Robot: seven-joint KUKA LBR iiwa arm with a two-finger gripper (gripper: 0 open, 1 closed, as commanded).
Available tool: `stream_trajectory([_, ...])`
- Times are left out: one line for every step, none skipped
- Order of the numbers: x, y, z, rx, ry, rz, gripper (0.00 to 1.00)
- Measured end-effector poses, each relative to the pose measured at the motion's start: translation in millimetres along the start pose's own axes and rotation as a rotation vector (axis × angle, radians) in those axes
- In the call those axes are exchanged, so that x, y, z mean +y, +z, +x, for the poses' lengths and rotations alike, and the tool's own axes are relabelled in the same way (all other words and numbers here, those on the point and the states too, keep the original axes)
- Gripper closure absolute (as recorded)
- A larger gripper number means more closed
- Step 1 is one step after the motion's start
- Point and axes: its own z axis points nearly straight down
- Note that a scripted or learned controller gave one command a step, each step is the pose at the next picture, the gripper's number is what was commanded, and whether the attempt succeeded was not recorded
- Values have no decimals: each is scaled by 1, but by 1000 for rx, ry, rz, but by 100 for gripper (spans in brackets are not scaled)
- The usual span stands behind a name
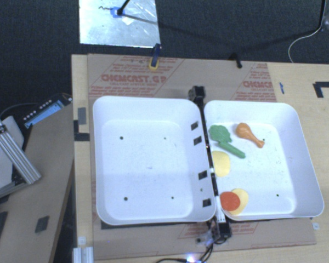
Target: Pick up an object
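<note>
Since the arm comes in from the right of the frame, every candidate lies to its left: all the toys sit in the right bin (305, 163), bunched toward the divider shared with the left bin (98, 163). The orange toy drumstick (249, 134) is in the upper middle of that bin, long axis running upper left to lower right, fat end upper left. Just beside it on the left is a green toy vegetable (225, 138), leafy head upper left and stem pointing lower right, roughly parallel to the drumstick. Below that, a pale yellow piece (221, 163) lies close against the divider wall. In the lower left corner of the bin a red round piece (230, 201) overlaps a yellow disc (242, 196), both near the rim. I can't tell whether the gripper is open or closed. My read: nothing picked yet. The drumstick looks like the easiest target, furthest from the walls, so close across its thin neck, square to that diagonal. The corner pair risks a wall clash.
</note>
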Motion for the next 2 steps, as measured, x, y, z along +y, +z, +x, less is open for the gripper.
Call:
stream_trajectory([-1,9,-59,1,9,14,100])
stream_trajectory([-4,171,-54,8,6,29,100])
